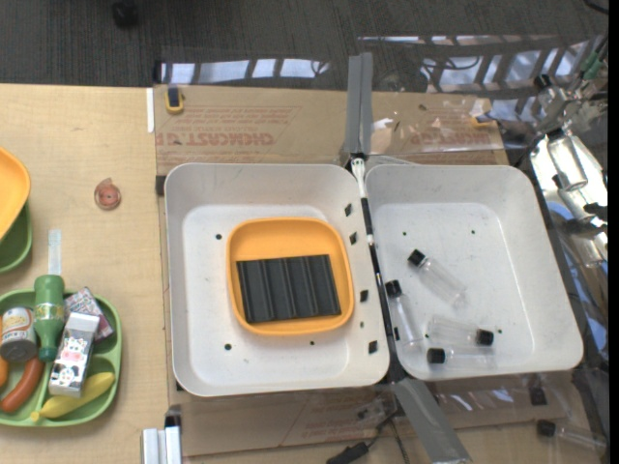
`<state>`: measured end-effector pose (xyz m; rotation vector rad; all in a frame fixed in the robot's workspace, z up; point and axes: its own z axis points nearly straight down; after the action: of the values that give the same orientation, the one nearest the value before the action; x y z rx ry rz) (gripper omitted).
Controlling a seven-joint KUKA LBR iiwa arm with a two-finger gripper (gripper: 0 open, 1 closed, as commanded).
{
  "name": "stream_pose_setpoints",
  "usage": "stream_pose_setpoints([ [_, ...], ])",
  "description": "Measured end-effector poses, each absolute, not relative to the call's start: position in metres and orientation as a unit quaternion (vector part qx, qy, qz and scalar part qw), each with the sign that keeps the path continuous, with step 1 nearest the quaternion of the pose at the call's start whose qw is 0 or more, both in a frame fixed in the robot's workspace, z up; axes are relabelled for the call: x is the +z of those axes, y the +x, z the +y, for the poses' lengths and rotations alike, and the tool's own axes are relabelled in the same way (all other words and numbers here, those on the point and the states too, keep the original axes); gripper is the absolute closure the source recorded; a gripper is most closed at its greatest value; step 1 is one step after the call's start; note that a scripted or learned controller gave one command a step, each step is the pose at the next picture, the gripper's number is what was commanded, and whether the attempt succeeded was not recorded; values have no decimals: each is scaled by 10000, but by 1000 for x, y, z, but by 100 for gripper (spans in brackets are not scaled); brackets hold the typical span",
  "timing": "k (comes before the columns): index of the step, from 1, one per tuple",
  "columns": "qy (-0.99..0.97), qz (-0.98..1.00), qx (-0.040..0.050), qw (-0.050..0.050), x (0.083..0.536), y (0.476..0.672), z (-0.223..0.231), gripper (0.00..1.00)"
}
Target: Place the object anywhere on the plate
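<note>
Dark carpet runs along the top of my feed, and below it the desk (77, 133) carries a sheet of cardboard (251, 124) with the two white bins sitting on it. The left bin (193, 356) holds the orange plate (288, 232), and a black ribbed slab (288, 288) lies flat across the middle of that plate, well inside its rim. The right bin (542, 259) holds several clear vials (437, 276) with black caps, scattered toward its near left corner, one lying close along the wall next to the left bin. I cannot tell what state the hand is in, so I treat it as unknown. If the slab is the object, it is already on the plate and the job looks done to me. If a vial is meant, it is over in the right bin and nothing has been carried across yet. The risks I see are mostly with the vials. They are round, smooth and see-through, so a pinch could roll one aside or close on nothing. The one against the wall leaves little room for a finger. A vial dropped onto the ribbed slab could roll off the plate, and a low pass between the bins could catch the walls where they meet. Off to the left, a green tray (106, 394) of toy food and an orange bowl (10, 196) sit well apart from all this.
</note>
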<state>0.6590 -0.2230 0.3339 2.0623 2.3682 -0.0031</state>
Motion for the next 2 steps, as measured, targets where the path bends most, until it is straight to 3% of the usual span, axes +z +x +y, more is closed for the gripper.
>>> stream_pose_setpoints([
  [1, 5407, 8412, -7, 11, 432, 660, -221, 100],
  [2, 5405, 8413, -5, 12, 432, 660, -221, 0],
])
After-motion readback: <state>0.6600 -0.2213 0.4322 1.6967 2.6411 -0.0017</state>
